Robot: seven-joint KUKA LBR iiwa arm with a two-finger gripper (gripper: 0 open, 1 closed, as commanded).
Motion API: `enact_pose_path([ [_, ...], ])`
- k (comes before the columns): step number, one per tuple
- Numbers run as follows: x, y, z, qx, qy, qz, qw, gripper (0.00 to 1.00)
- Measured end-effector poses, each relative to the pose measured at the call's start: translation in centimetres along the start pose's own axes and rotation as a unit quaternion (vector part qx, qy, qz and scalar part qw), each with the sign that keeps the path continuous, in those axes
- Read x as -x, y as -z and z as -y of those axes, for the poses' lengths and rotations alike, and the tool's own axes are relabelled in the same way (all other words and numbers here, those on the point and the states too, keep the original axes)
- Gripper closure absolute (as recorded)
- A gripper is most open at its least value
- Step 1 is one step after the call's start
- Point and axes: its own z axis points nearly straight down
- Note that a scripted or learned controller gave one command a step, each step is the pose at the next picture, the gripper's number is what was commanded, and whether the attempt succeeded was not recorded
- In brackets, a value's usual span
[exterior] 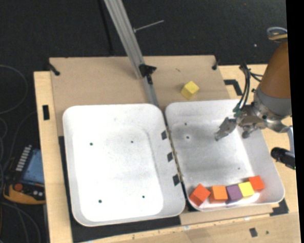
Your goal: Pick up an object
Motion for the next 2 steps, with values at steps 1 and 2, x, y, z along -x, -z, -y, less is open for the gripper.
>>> enact_pose_path([
  [1, -4.2, -10.7, 4.1, -0.005, 0.000, -0.001, 1.0000, 0.00],
  [2, -1.6, -12.6, -3.5, 0.002, 0.003, 0.002, 1.0000, 0.00],
])
